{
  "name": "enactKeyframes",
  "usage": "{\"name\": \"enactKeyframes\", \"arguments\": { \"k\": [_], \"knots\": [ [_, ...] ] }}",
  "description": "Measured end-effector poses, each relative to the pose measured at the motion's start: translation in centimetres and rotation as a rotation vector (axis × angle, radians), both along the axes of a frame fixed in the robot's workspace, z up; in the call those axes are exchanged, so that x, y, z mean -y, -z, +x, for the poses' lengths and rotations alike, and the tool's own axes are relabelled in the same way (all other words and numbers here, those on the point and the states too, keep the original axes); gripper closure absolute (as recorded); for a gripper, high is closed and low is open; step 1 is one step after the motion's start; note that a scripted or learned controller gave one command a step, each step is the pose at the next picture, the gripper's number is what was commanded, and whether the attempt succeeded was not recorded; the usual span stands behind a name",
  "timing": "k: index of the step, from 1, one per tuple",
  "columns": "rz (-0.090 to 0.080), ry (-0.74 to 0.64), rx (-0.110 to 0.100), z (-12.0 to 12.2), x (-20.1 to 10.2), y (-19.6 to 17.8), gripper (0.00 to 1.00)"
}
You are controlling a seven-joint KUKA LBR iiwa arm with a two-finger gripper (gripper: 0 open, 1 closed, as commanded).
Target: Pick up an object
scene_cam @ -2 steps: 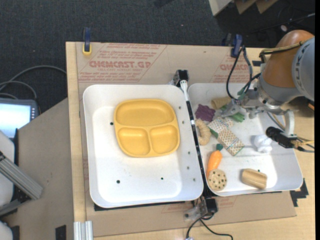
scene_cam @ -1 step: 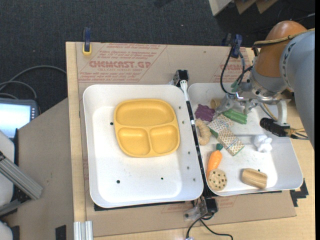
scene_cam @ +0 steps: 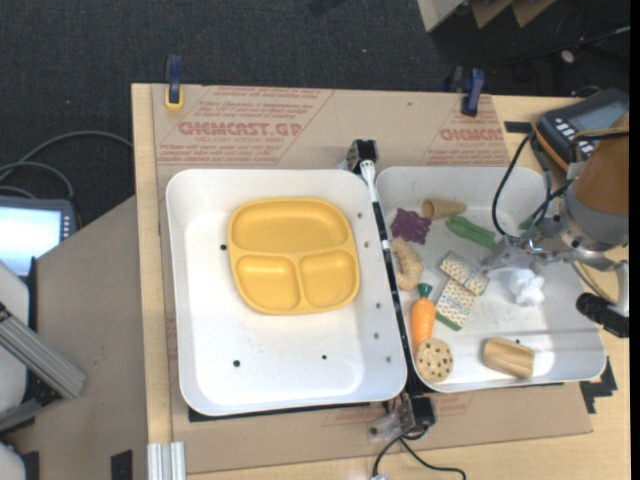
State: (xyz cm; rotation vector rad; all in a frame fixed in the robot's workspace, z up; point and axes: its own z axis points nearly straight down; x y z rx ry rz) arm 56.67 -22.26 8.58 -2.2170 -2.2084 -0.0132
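Observation:
The right bin (scene_cam: 560, 368) holds several toy foods. Among them are a purple grape bunch (scene_cam: 409, 224), a cone (scene_cam: 441, 208), a green piece (scene_cam: 470, 231), two wafer-like pieces (scene_cam: 460, 286), a carrot (scene_cam: 423, 319), a chocolate-chip cookie (scene_cam: 433, 359), a tan bread roll (scene_cam: 508, 357) and a beige knobby piece (scene_cam: 406, 263). My gripper (scene_cam: 512, 268) hangs low over the bin's right half, just right of the wafers. A small white lump (scene_cam: 527, 289) lies right under it. The green piece sits just up and left of the gripper.
The left bin (scene_cam: 200, 348) carries a yellow three-compartment plate (scene_cam: 294, 254). The arm (scene_cam: 598, 193) comes in over the right bin's far right rim, with black cables looping beside it. Blue clamps (scene_cam: 174, 80) hold the cardboard at the back edge.

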Motion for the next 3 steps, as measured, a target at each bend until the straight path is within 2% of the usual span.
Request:
{"name": "enactKeyframes", "arguments": {
  "k": [1,2,3],
  "knots": [
    [-0.011,-0.007,-0.002,-2.6,-5.9,0.1,0.0],
    [-0.018,-0.006,0.009,3.4,-3.6,0.0,0.0],
    [-0.018,-0.016,-0.029,9.2,-6.7,0.1,0.0]
  ]
}}
